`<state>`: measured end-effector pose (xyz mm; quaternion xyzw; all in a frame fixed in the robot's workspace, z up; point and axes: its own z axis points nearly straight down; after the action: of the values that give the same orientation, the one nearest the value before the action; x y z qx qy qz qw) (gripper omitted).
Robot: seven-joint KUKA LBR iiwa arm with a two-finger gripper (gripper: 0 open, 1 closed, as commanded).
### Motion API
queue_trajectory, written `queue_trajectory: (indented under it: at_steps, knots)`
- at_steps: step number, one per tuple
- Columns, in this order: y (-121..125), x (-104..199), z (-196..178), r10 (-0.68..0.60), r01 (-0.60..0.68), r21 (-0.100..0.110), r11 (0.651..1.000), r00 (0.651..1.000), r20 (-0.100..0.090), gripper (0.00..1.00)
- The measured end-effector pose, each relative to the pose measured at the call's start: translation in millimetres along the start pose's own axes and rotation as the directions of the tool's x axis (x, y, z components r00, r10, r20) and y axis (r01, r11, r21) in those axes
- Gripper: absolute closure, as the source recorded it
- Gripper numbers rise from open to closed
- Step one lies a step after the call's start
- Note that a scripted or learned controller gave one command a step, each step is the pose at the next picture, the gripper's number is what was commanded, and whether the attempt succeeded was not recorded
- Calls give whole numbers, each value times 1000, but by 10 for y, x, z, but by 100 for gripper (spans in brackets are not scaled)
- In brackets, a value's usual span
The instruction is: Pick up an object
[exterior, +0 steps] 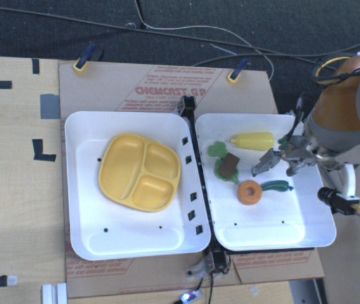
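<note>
The right bin (313, 233) holds a yellow corn-shaped toy (251, 141) near its far side. A green piece (217, 149) and a brown block (229, 164) lie next to the divider. An orange ring (250, 192) rests mid-bin beside a teal strip (276, 185). My gripper (276, 167) hovers over the right half of this bin, just right of the brown block and above the orange ring. It is open, with one finger (262, 164) pointing left and nothing between the two fingers.
The left bin (78, 189) carries a yellow divided plate (140, 171). A black divider (196, 170) with clips separates the bins. Cables cross the dark floor behind the bench. The arm's grey and orange body (338, 113) stands over the right bin's far right corner.
</note>
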<state>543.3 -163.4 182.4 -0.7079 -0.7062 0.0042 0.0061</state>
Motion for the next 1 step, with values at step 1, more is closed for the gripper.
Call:
queue_trajectory:
  at_steps: [1]
  knots:
    - [32,2,-66,-3,3,-12,1000,1000,2,0]
